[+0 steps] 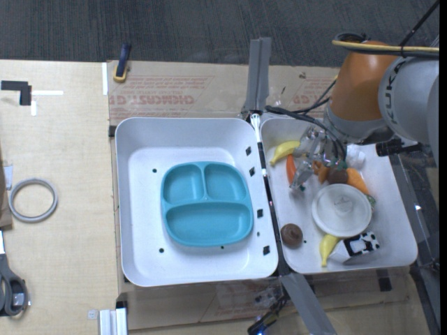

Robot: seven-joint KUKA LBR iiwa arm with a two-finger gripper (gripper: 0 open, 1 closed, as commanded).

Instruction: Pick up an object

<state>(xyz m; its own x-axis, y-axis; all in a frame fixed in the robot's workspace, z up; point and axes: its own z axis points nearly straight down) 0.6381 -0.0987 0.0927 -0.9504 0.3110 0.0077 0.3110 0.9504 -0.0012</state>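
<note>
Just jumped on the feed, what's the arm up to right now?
The grey KUKA arm has reached into the right white bin, its gripper low among the toy food near a yellow banana and an orange carrot. Nothing visibly sits between its fingers. The left white bin holds a blue divided plate.

This is a robotics lab or test bench. A grey industrial arm [412, 96] with an orange band reaches over two white bins [133, 208] fixed to a plywood bench [56, 145], with cardboard [174, 93] under them. A tape roll [31, 199], scissors [10, 292] and loose cables [300, 110] lie around, above dark carpet [174, 12].
</note>
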